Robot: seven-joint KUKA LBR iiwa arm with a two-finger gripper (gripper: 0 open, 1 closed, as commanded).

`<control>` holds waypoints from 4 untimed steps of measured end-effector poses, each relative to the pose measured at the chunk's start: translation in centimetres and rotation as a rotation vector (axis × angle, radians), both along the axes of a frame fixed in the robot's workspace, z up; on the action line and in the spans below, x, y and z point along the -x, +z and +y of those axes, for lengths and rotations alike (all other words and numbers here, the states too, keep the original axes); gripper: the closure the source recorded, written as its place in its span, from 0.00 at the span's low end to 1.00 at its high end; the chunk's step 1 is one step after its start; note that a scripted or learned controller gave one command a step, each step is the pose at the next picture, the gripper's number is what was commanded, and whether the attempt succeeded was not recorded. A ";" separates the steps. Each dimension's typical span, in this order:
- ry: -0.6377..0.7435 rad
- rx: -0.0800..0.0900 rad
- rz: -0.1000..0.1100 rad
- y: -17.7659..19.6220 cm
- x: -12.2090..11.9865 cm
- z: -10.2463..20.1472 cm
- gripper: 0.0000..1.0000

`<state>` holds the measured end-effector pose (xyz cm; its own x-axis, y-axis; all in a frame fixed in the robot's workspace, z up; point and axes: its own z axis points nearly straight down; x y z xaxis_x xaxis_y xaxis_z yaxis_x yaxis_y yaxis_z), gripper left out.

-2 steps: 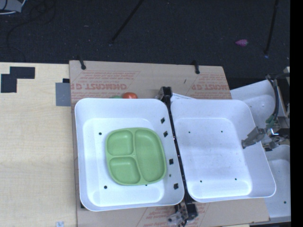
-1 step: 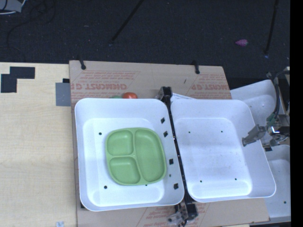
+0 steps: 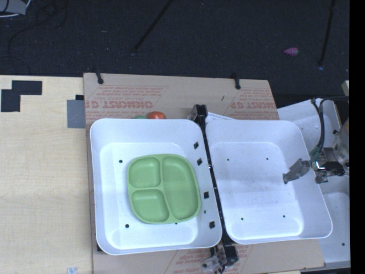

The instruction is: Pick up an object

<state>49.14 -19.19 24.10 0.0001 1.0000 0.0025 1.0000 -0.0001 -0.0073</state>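
Right now my fingers (image 3: pixel 301 170) hang at the right edge of the right bin (image 3: pixel 256 233), over its right wall. One grey fingertip juts left into the bin; I cannot tell how far apart the two stand, and I see nothing between them.

What I am after, by my reckoning, is the green plate (image 3: pixel 164 188). It lies flat in the left bin (image 3: pixel 108 153), near the middle and a little toward the right side, well apart from me across the black divider (image 3: pixel 208 176) between the bins. It has three compartments, two small ones on the left and one long one on the right.

I judge it light, stiff plastic, smooth and likely slippery. Lying flat, it gives little to pinch from above. The raised outer rim or one of the ridges between compartments looks like the best hold, taken squarely so it does not skid away.

A small red thing (image 3: pixel 155 116) sits on the cardboard (image 3: pixel 171 99) just beyond the left bin's far wall.
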 end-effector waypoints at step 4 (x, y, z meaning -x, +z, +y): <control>0.001 0.004 -0.011 -2.4 -1.1 0.4 1.00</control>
